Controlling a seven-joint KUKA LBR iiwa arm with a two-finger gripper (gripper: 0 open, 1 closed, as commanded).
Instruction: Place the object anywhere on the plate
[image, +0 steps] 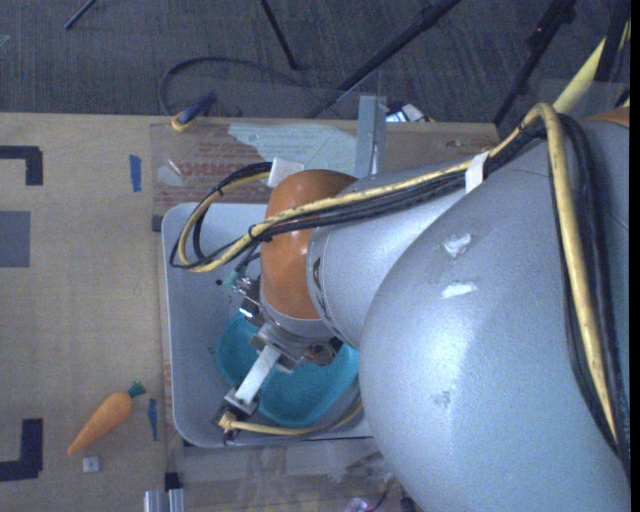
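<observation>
Carrot (100, 422) is lying on the wooden table (80, 250), outside the white bin (190, 330), off its lower-left corner. Teal plate (300, 400) sits inside that bin with the grey arm (480, 330) hanging right over it. Can't tell whether the jaws are spread or pressed together.

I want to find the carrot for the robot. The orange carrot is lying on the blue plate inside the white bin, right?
Not quite. The carrot is not on the blue plate. It lies on the wooden bench, outside the white bin and to its left, as the camera view shows. The blue plate itself is inside the white bin.
</observation>
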